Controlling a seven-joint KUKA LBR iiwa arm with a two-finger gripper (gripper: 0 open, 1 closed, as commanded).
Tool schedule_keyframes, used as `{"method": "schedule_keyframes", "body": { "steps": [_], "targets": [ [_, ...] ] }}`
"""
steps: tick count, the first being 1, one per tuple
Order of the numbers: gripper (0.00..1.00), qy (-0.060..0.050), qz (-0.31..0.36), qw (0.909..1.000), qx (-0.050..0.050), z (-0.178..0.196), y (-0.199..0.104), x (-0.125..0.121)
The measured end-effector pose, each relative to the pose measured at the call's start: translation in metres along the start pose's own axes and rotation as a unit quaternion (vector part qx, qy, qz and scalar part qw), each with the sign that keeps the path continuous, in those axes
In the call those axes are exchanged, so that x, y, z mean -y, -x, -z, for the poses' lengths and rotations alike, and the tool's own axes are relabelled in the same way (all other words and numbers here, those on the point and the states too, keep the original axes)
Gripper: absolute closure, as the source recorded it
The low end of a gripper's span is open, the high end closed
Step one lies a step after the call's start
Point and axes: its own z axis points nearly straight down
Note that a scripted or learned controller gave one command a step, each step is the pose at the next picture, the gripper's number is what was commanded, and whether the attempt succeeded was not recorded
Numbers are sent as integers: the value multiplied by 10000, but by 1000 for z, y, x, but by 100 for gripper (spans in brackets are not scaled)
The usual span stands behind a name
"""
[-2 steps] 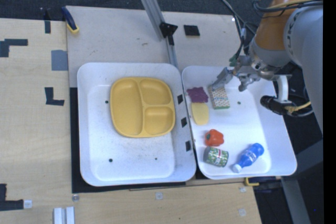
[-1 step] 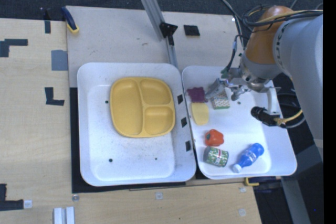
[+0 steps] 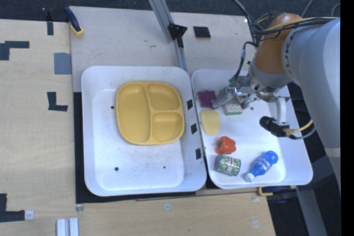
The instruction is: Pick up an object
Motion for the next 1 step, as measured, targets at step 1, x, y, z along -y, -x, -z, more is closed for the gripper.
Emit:
{"method": "schedule_keyframes", "body": {
  "steps": [1],
  "targets": [
    [100, 16, 5, 10000, 10, 10, 0, 0]
  ]
}}
